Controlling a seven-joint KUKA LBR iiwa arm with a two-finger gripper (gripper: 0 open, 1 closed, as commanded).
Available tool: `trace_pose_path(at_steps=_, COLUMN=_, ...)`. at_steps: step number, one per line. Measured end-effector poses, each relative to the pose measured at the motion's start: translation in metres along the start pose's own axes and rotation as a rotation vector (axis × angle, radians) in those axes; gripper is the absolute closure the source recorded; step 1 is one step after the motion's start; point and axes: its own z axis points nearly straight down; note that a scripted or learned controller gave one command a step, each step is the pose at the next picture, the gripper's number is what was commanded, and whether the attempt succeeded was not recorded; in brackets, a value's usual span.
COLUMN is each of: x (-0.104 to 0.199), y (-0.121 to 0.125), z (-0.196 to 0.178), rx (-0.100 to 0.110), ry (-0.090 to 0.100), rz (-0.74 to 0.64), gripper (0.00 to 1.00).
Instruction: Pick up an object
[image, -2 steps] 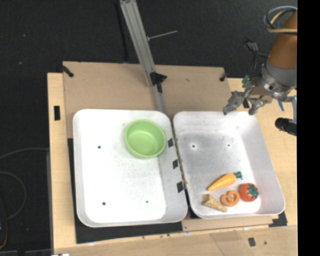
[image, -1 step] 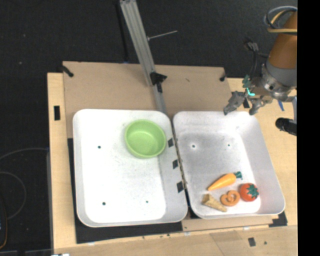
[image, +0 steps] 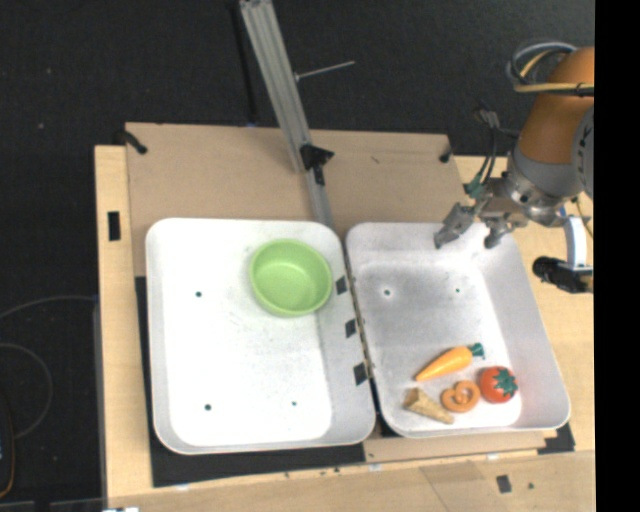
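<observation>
Orange is the colour shared by the likeliest target, a toy carrot, and by the band on the arm above its wrist. The carrot is taken here as the landmark. It lies in the right bin, towards that bin's near right corner, its green tip pointing at the far right. Just beside it on the near right sits a red tomato; just nearer than it lies a small round pretzel-like piece, and to the near left of that a tan wedge. All four are crowded together, some perhaps touching.

No object is held. The gripper is seen spread, nothing between its fingers, and it hangs over the far edge of the right bin, well apart from the carrot and beyond it. The arm reaches in from the right, the wrist turned down towards the bin floor.

For the step in hand, judged to be the approach, the gripper should be carried nearer across the bin until it is above the carrot. The fingers are best set across the carrot's narrow width, not along its length. A descent on the carrot's far side, away from the pretzel-like piece and tomato, would lessen the risk of a neighbour being nudged or pinched. A green bowl stands in the left bin, well apart to the carrot's far left, and need not be disturbed.
</observation>
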Motion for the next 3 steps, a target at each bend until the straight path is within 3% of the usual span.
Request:
trace_pose_path(at_steps=2, x=-0.006, y=0.002, z=0.094, rx=-0.001, ry=0.0, rz=0.001, gripper=0.0)
trace_pose_path(at_steps=3, x=-0.008, y=0.005, z=0.08, rx=-0.009, ry=-0.005, rz=-0.001, gripper=1.0)
